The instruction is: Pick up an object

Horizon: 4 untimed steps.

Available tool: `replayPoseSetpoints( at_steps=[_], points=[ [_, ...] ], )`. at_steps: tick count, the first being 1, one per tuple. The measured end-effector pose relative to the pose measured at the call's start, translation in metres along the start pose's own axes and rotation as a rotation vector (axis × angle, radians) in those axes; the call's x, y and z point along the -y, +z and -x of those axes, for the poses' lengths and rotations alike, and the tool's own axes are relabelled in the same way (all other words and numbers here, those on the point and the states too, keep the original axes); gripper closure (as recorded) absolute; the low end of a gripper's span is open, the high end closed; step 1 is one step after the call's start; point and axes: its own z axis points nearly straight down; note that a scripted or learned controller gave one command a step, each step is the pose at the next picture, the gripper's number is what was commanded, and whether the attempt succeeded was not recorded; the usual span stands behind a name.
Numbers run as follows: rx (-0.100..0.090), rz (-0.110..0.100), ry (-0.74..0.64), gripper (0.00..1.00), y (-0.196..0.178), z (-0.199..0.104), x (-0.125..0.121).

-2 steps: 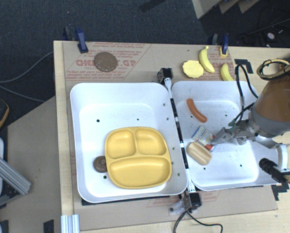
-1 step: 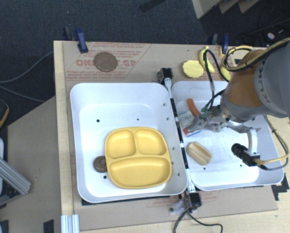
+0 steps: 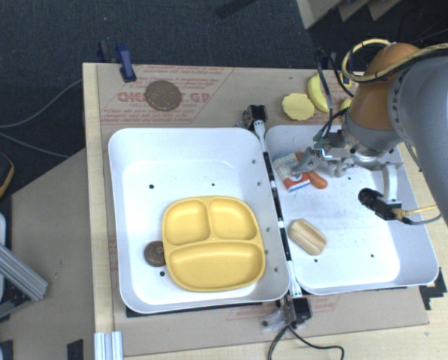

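Arm: the grey KUKA arm (image 3: pixel 426 118) reaches in from the right, its orange band (image 3: pixel 370 103) above the wrist, over the upper part of the right bin.
End effector: the end effector (image 3: pixel 320 162) is low in the right bin's upper left area, just above the orange item; whether it is wide, narrow or holding anything cannot be told, as the wrist hides much of it.
Right bin: the shallow white right bin (image 3: pixel 374 265) holds a small orange carrot-like piece (image 3: pixel 314 179) next to a small white and blue packet (image 3: pixel 290 172), both near the bin's left wall. A tan bread-roll-shaped block (image 3: pixel 308 236) lies apart from them, lower in the bin, near the left wall.
Left bin: the white left bin (image 3: pixel 133 171) holds a yellow divided plate (image 3: pixel 211 242) with three compartments, and a brown round disc (image 3: pixel 155 253) touching the plate's left edge.
Worktop: the worktop (image 3: pixel 103 201) bears both bins side by side. Beyond the bins, yellow toy pieces (image 3: pixel 302 103) sit near the right bin's far edge, and a brown disc (image 3: pixel 162 94) rests on the printed board.
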Motion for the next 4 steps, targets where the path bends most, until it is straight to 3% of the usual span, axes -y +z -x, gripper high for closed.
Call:
replayPoseSetpoints(
  at_steps=[1, 3, 4],
  points=[
    [0.001, 0.001, 0.000, 0.00, 0.000, -0.021, -0.041],
    [-0.001, 0.000, 0.001, 0.00, 0.000, -0.019, -0.040],
    [0.001, 0.010, 0.001, 1.00, -0.014, -0.019, -0.043]
  ],
)
